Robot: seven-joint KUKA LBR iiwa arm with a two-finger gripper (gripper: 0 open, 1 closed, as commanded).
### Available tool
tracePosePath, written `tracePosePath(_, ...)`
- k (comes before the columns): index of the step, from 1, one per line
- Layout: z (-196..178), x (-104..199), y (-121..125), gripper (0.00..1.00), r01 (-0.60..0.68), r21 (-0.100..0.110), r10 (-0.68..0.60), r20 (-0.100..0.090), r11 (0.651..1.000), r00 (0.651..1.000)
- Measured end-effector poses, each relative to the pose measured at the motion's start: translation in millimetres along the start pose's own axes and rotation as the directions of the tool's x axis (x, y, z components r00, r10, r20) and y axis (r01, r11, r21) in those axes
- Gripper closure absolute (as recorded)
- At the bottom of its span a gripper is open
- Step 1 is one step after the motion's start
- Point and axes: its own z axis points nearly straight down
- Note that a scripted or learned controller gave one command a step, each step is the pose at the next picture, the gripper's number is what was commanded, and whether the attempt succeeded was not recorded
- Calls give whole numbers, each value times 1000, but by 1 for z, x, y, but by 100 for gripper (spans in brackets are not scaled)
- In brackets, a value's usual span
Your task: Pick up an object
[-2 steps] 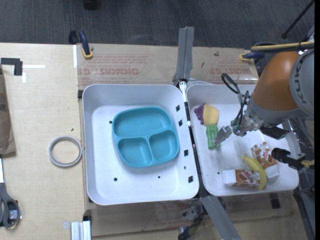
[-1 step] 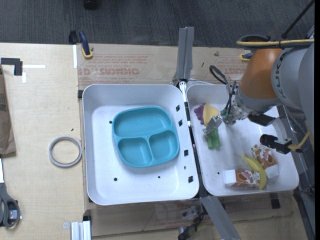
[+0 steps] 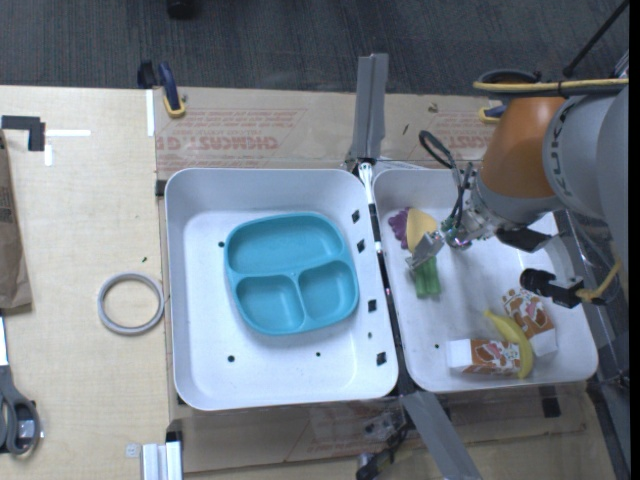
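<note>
Far to the left of the gripper, a pale grey ring of tape [image 3: 131, 302] lies flat on the wooden bench top [image 3: 80, 218], well outside the bins. Nearer, the left shallow white plastic bin [image 3: 190, 268] holds a light blue plastic plate with three compartments [image 3: 292, 273], lying flat and well apart from the tool.

The two-finger gripper [image 3: 425, 252] hangs low in the left part of the right shallow white plastic bin [image 3: 470, 298], at the end of the grey arm with its orange band [image 3: 520, 148] that reaches in from the right. Whether its fingers are spread or closed cannot be told from this slant. Right at its tip lie the nearest things: a purple soft item [image 3: 399, 225] just to its upper left, a pale yellow rounded piece [image 3: 421, 225] touching that, and a green stick-shaped item [image 3: 428, 279] directly beneath the tip. Whether any of them is gripped cannot be told.

To the lower right of the tool, near the bin's front corner, a yellow banana-shaped toy [image 3: 512, 342] lies across an orange and white printed carton [image 3: 482, 355], beside a second small printed packet [image 3: 531, 315].
</note>
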Motion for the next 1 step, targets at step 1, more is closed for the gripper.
tracePosePath(1, -9, -1, 0, 100, 0, -1, 0, 1, 1000, 1000)
